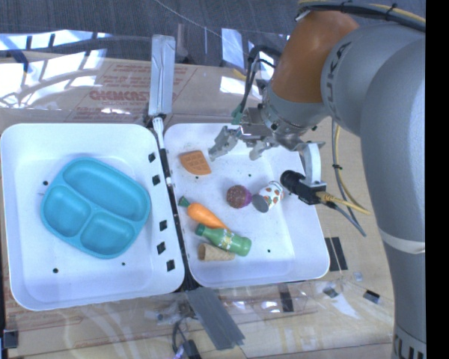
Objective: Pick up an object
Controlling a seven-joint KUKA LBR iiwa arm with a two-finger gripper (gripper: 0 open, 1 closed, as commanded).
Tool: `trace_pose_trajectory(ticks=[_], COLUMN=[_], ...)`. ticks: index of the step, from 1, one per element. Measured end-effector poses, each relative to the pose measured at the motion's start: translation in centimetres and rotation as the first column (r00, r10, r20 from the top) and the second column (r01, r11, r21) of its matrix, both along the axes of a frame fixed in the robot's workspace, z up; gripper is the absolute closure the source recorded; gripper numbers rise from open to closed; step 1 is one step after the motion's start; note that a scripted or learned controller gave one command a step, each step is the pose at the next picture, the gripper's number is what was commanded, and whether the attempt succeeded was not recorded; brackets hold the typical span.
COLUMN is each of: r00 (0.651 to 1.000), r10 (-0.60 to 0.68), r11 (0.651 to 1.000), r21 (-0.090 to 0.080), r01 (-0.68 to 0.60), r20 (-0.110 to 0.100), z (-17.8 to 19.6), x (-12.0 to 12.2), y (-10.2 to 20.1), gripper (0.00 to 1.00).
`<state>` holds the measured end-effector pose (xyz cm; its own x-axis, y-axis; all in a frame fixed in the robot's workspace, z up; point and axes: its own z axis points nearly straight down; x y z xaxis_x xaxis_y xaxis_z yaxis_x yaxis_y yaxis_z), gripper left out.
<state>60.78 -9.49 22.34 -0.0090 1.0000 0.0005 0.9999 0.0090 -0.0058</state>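
A brown cardboard-covered bench [120, 88] is seen from above, bearing two shallow white bins side by side. The left bin [30, 275] fills the left half of the frame and the right bin [307, 256] sits at centre. The grey arm [374, 73] reaches in from the right, and its gripper [239, 146] hangs over the upper part of the right bin with its two fingers spread wide and nothing between them.

No object has been picked yet. The nearest candidate is judged to be the orange waffle-like piece [195, 162], lying just below and left of the fingers. For a clean grasp, the spread fingers should be centred over one item, kept clear of the bin wall, and lowered straight down before closing.

In the left bin a blue divided plate [95, 206] is held, with nothing in its compartments. In the right bin a dark purple ball [238, 196] and a white spotted piece [269, 195] lie near the middle, close together. Lower left of them a carrot [203, 214], a green bottle [226, 239] and a tan wedge [214, 253] are bunched, so a grasp there is thought riskier.
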Motion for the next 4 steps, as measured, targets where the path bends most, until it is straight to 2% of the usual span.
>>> trace_pose_trajectory(ticks=[1, 2, 3, 4], r00=[0.999, 0.984, 0.983, 0.993], r10=[0.050, 0.179, 0.182, -0.120], r11=[0.999, 0.984, 0.983, 0.993], r21=[0.000, -0.001, -0.002, -0.001], r01=[-0.050, -0.179, -0.182, 0.120], r20=[0.013, 0.007, 0.007, 0.007], z=[-12.6, -13.1, -12.0, -3.0], x=[4.7, 4.9, 5.0, 5.0], y=[-1.2, -0.1, -0.1, 3.1], gripper=[0.00, 0.00, 1.00, 1.00])
